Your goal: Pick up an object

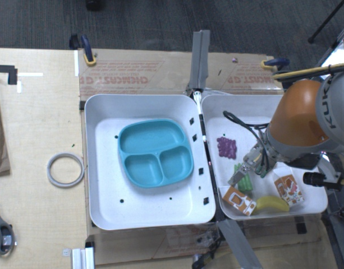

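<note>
My gripper point(243, 174) reaches down into the right bin point(256, 102), its fingers right at a green object point(246, 182) lying on the bin floor. Whether the green object sits between the fingers is hidden by the wrist. A purple bunch of grapes point(226, 147) lies just up and left of the gripper. A yellow banana point(271, 204) lies near the bin's front wall, flanked by two small orange-and-white cartons point(239, 200) point(288, 189).
The left bin point(99, 150) holds a teal divided plate point(155, 152). A grey tape ring point(65, 169) lies on the wooden bench to the left, scissors point(2, 234) at the lower left corner. A black cable point(244, 123) loops over the right bin.
</note>
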Tool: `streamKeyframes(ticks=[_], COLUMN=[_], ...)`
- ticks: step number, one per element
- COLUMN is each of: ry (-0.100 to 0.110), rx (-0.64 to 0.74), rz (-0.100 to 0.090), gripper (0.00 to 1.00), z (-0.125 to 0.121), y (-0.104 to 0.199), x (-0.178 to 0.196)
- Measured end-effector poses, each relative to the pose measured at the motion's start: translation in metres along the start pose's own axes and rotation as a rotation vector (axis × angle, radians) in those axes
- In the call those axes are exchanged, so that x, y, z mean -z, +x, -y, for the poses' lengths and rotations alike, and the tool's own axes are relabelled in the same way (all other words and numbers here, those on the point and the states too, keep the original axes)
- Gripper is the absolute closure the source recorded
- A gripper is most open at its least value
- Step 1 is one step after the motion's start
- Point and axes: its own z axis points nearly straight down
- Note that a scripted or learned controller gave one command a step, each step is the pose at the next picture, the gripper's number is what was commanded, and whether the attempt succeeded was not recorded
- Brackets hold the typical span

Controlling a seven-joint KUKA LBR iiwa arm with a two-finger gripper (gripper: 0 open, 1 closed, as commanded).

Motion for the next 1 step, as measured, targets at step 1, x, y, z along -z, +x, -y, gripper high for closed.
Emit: streamKeyframes(ticks=[1], ry=[0.001], rx=[-0.018], rz=[-0.003], gripper=[0.00], z=[-0.0037], y=[-0.0060], x=[0.0166])
